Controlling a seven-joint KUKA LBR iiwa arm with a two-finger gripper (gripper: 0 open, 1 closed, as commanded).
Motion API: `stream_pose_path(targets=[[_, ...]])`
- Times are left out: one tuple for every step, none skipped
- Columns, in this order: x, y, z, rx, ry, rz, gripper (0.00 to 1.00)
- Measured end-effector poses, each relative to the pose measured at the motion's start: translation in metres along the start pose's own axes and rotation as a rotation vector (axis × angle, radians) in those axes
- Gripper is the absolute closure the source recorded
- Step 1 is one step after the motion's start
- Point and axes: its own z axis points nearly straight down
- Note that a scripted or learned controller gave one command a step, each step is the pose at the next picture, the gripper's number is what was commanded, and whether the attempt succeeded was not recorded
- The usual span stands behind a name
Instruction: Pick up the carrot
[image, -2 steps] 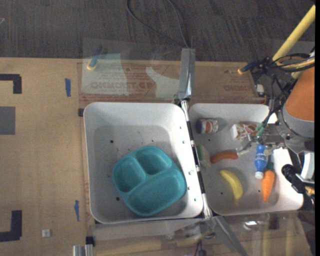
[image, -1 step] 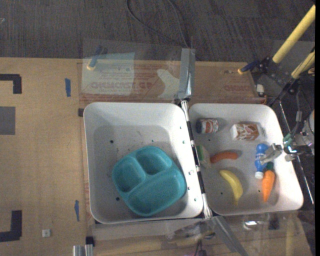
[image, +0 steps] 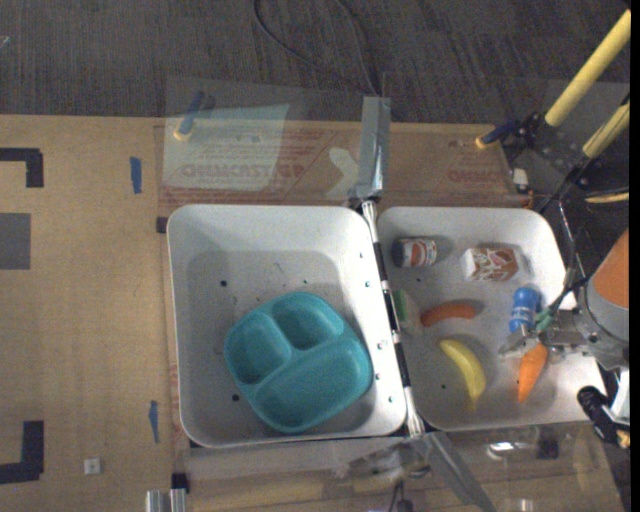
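I see the carrot (image: 531, 371) lying in the right bin (image: 548, 232), near its right wall, with the banana (image: 466, 369) to its left. The gripper (image: 541, 343) sits at the carrot's upper end; I cannot tell how its grip stands. In my judgement the risk is a pinch at the very tip: the tapered carrot could slip out or swing on lifting. The blue bottle (image: 524, 308), just beside, could be knocked.

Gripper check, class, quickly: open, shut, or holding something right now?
End effector: at the carrot's top end; open or shut cannot be told.
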Motion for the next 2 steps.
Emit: stream_pose_path(targets=[[-0.005, -0.002, -0.009, 0.000, -0.007, 0.008, 1.00], [0.043, 0.032, -0.107, 0.001, -0.009, 0.046, 1.00]])
